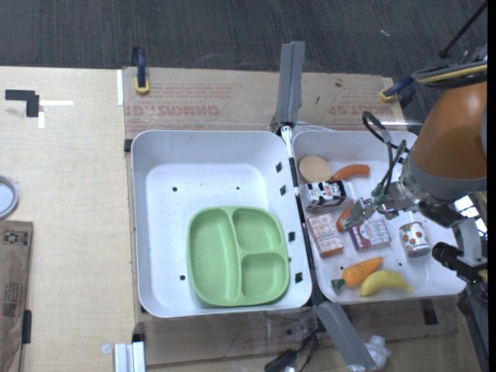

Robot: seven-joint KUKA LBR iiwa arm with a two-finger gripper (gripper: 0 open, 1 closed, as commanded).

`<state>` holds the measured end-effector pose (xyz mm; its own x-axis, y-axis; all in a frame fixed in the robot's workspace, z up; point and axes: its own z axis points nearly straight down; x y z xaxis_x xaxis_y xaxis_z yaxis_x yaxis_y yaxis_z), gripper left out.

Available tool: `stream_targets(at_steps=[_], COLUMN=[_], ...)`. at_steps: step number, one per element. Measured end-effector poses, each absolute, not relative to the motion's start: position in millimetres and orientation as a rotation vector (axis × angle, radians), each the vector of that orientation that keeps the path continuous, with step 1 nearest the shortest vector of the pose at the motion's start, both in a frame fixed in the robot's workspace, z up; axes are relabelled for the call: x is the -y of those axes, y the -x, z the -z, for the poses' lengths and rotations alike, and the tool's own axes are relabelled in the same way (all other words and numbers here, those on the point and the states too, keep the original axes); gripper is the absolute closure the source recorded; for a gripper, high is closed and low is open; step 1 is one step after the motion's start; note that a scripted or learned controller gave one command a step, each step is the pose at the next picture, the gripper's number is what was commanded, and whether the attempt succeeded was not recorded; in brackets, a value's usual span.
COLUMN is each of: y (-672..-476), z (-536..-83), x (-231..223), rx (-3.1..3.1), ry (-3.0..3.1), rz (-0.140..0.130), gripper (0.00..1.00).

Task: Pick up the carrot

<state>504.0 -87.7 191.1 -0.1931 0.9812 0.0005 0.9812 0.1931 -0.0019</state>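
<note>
The carrot, orange with a small green stub at its left end, lies near the front of the right bin, just left of a yellow banana. My gripper hangs over the middle of that bin, above and slightly behind the carrot, over the gap between a red box and a purple box. A small orange-red bit shows right at the gripper's tip; I cannot tell what it is. The carrot lies free on the bin floor, apart from the gripper.
Also in the right bin: a tan round piece, an orange-red elongated piece, a small black-and-white box and a can. The left bin holds a green divided plate.
</note>
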Motion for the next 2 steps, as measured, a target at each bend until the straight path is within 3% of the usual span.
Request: stream_targets(at_steps=[1,2], y=[-561.4,-533.4], z=[-190.4,-95.4], x=[79.9,106.1], rx=[2.489,2.39], ry=[1.916,2.046], rz=[-0.003,0.003], gripper=[0.0,0.0])
